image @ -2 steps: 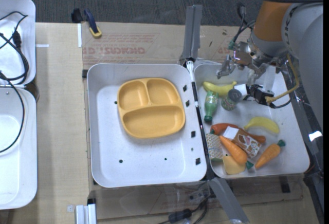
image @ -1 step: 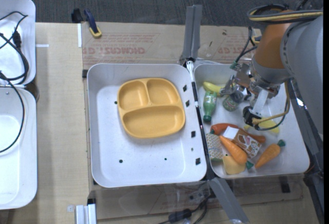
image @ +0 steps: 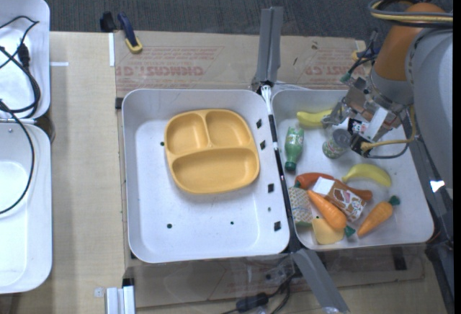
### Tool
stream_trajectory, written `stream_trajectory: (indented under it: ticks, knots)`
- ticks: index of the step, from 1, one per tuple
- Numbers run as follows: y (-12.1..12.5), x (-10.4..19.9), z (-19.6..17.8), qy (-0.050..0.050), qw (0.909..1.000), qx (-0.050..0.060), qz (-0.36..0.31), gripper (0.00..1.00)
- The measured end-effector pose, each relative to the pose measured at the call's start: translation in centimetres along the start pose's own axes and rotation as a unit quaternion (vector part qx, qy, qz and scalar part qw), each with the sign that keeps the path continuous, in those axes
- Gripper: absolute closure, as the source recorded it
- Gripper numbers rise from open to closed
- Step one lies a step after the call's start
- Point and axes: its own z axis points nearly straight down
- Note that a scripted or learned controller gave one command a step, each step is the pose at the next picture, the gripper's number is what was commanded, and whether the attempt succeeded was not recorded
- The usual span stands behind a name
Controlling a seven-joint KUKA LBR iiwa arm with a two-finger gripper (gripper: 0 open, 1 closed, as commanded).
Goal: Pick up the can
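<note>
Tool (image: 344,125) low over the can (image: 335,145) in right bin (image: 418,233), 2 o'clock of tray (image: 212,150); opening can't tell.

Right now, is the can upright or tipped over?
Upright: the can stands in the right bin, its round top rim facing up, directly below the gripper.

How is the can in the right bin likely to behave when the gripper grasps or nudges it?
The can stands upright beside the gripper, so a sideways nudge may tip it. Being round, it would probably roll once on its side, perhaps toward the bottle. Its shiny sides look smooth, so it might slip in a loose grip.
</note>
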Motion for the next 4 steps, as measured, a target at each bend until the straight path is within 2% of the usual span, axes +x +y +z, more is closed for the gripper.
stream_trajectory:
  ticks: [1, 2, 3, 4]
  knots:
    - [1.4, -0.9, 0.2, 0.002, 0.9914, 0.025, 0.129, 0.0]
    - [0.8, 0.5, -0.7, 0.007, 0.9921, 0.03, 0.122, 1.0]
    - [-6.1, 2.5, -11.1, 0.005, 0.9662, -0.027, 0.256, 1.0]
    - [-6.1, 2.5, -11.1, 0.004, 0.9662, -0.026, 0.256, 0.0]
